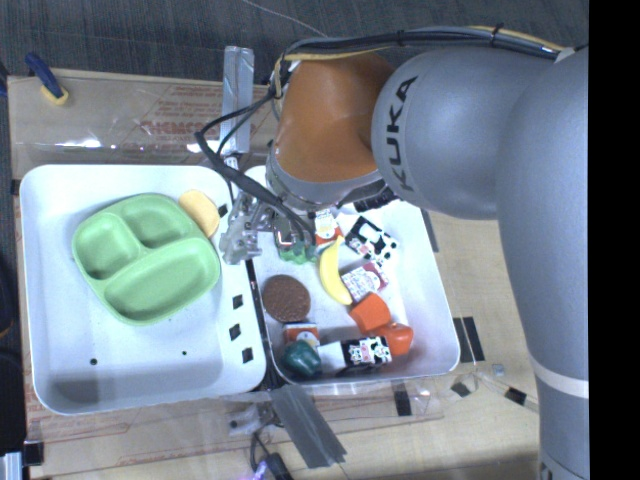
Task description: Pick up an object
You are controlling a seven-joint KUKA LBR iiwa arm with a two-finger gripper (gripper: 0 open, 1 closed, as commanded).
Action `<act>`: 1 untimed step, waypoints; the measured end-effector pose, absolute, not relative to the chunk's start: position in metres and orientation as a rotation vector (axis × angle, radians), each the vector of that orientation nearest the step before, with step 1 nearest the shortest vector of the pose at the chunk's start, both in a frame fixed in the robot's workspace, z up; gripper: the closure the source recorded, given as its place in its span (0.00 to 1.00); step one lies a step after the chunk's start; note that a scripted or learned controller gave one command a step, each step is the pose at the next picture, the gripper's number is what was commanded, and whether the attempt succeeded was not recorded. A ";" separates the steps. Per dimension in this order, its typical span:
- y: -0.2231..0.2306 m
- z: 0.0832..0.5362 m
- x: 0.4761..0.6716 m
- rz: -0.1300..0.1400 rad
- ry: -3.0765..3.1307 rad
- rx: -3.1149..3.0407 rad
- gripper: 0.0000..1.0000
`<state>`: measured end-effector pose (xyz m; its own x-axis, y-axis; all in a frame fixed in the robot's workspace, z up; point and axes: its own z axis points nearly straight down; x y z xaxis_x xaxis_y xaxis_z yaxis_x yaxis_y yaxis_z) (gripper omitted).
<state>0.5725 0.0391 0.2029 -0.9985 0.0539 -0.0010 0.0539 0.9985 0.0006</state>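
My gripper (258, 230) hangs below the orange wrist band, over the inner edge of the right bin (440, 313) next to the divider. Just beneath and to its right lie a small green piece (296, 253), a yellow banana (333, 272) and a brown round cookie (286, 297). Further right and lower are a black-and-white cow-print carton (372, 240), an orange block (371, 313), a second cow-print carton (366, 350) and a dark teal object (302, 359). The arm hides the bin's upper part.
The left bin (45, 298) holds a green divided tray (148, 256) with a yellow item (200, 209) at its upper right corner. A blue-and-yellow clip (46, 78) lies on the bench at top left. The arm covers the right side.
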 end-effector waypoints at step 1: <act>0.006 0.210 0.598 -0.001 3.123 0.317 1.00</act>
<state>0.5985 0.0063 0.2096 -0.9796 0.2012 -0.0029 0.2012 0.9796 -0.0002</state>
